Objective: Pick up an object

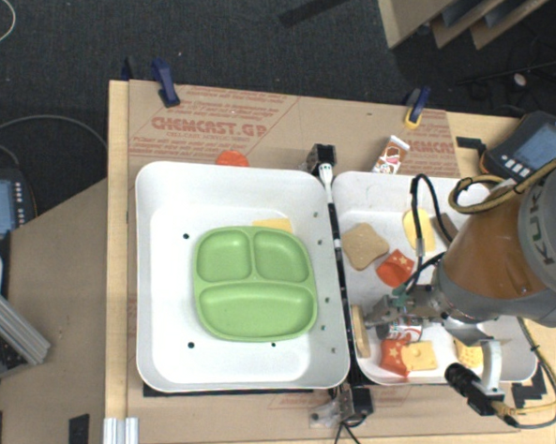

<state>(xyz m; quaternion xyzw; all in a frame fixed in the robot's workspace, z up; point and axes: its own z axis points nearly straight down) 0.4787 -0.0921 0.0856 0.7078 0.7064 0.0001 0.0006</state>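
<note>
The arm comes in from the right and bends down over the right-hand bin, its orange band and grey wrist covering much of that bin's middle. The hand sits low near the bin's left side, just above a small red-and-white packet. From where I stand the fingers are too tangled with cables and shadow to read, so I cannot tell whether they are spread or pressed together, nor whether anything sits between them.

Around the hand lie the loose pieces. A tan, bread-shaped piece rests toward the bin's upper left, a red piece lies just beside it, and a yellow block touches the packet's right side. A pale yellow piece shows further back, partly behind a black cable.

The left-hand bin holds a green divided plate with three compartments, and a yellow slab peeks out at the plate's upper edge. Both bins rest on a cardboard-covered counter, with blue clamps along its back edge.
</note>
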